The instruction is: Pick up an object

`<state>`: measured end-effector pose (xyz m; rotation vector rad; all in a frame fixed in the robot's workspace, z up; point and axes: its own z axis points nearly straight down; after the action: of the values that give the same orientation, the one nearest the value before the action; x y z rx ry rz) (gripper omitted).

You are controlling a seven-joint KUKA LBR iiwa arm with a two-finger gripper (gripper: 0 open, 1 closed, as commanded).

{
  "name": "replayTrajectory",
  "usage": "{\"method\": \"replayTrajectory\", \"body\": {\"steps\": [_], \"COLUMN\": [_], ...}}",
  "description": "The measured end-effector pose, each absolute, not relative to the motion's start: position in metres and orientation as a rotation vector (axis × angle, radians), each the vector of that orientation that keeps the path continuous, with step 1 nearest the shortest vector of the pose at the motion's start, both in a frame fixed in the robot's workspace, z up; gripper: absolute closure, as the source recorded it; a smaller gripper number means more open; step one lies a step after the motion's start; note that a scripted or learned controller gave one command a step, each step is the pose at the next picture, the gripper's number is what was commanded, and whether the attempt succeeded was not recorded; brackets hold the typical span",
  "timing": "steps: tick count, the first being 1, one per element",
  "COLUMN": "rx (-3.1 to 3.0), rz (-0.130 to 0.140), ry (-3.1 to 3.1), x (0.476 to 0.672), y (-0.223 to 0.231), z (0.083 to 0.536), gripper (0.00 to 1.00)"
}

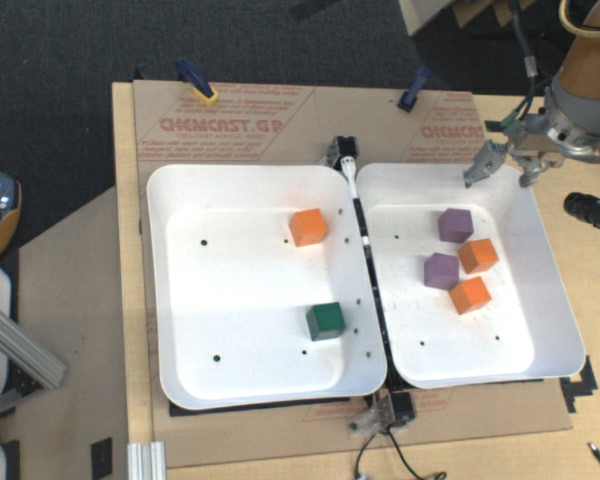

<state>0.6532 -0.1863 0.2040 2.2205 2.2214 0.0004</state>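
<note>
1. On the bench, toward the left, sits the left bin [180, 298], a shallow white tray resting on a brown board [280, 108].
2. Inside it, an orange cube [307, 226] lies near the back right, and a green cube [325, 321] lies near the front right, well apart from the orange one.
3. Two blue clamps [196, 81] grip the board's far edge, one over each bin.
4. Between the trays, a small black clip [343, 151] marks the far end of the seam where their rims touch.
5. To the right of the seam sits the right bin [540, 308], holding four cubes bunched near its middle.
6. A purple cube [455, 224] is farthest back; an orange cube [477, 256] sits just in front of it to the right; a second purple cube [441, 270] is beside that one on the left; another orange cube [470, 295] is nearest the front.
7. At the far right corner of this bin hovers the gripper [505, 165], above the rim and apart from every cube. Its two fingers are spread, with nothing between them.
</note>
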Motion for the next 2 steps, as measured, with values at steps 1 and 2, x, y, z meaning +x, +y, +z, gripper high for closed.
{"method": "replayTrajectory", "body": {"steps": [1,2], "rx": [2.224,2.219], "rz": [-0.005,0.003], "ry": [2.223,2.217], "x": [0.601,0.604], "y": [-0.178,-0.179], "z": [0.080,0.096], "gripper": [0.00,1.00]}}
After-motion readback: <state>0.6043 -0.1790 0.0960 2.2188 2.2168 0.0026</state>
